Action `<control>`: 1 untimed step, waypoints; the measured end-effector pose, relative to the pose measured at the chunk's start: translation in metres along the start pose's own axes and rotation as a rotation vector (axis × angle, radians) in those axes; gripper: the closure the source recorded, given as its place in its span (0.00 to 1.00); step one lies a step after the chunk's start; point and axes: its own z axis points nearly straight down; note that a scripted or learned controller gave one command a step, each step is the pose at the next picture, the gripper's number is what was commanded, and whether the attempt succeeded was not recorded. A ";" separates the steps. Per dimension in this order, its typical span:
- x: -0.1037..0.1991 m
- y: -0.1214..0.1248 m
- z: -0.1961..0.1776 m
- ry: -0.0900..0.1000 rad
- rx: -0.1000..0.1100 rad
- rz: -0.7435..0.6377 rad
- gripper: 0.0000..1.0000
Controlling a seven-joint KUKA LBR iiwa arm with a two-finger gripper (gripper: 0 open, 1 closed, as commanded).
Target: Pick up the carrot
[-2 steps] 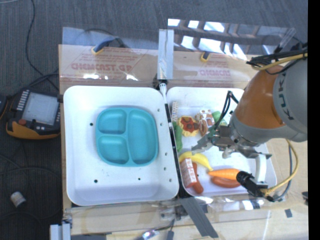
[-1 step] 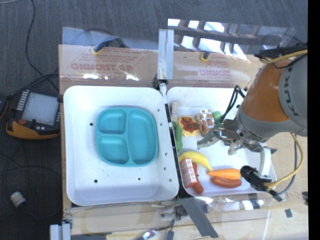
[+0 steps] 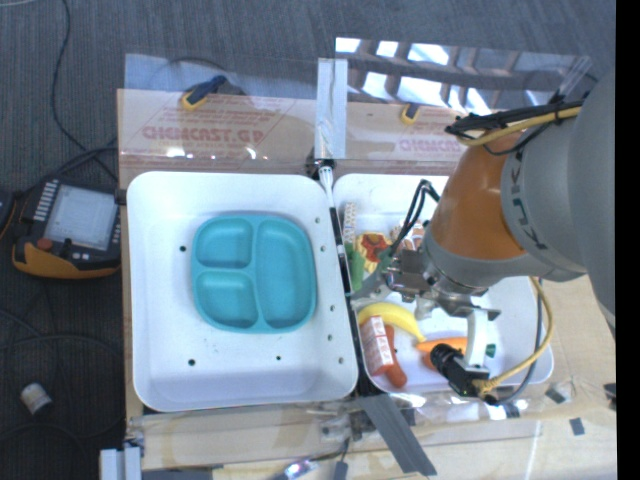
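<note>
Grey carpet [image 3: 200, 18] under bench; carrot [image 3: 446, 346] in right bin [image 3: 535, 363], just beside gripper [image 3: 440, 303]; grip state indiscernible.

Dark grey carpet [image 3: 150, 18] covers the floor around the bench, with a thin cable [image 3: 62, 58] trailing across it at 10 o'clock. An orange-and-black handheld pendant [image 3: 65, 230] with a lit screen lies at 9 o'clock. Clear plastic sheeting [image 3: 470, 68] at 1 o'clock reflects bright overhead light.
</note>
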 end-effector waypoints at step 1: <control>0.003 0.011 0.000 0.001 0.000 -0.012 0.00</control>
